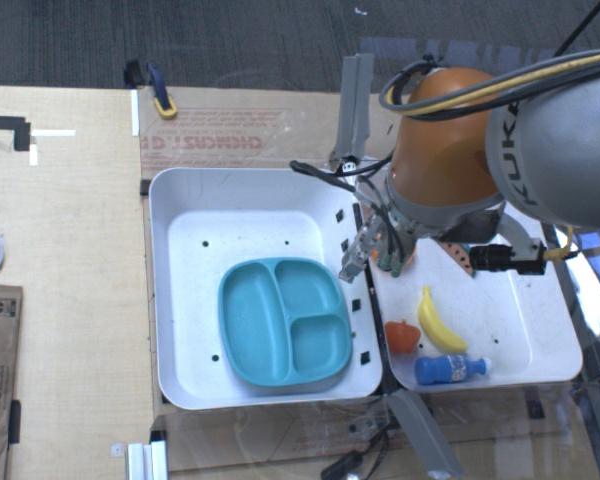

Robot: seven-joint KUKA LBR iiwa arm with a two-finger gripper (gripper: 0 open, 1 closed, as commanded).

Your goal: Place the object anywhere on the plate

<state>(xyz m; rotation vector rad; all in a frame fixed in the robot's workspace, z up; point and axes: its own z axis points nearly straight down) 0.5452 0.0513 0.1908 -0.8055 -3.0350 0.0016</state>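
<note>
- Two white bins side by side, centre of frame; left bin (180,268) has a teal divided plate (280,320) lying in its lower-middle, 3 compartments.
- Right bin (540,338), lower right: banana (438,321), red-orange item (403,337) just left of it, blue bottle (452,369) on its side below both, near front rim.
- Arm w/ orange band (450,138) comes in from upper right, bulk over right bin's back part.
- Gripper (370,253) hangs abt over the divider btwn bins, just above-right of plate.
- Finger state: can't tell, too cluttered.
</note>
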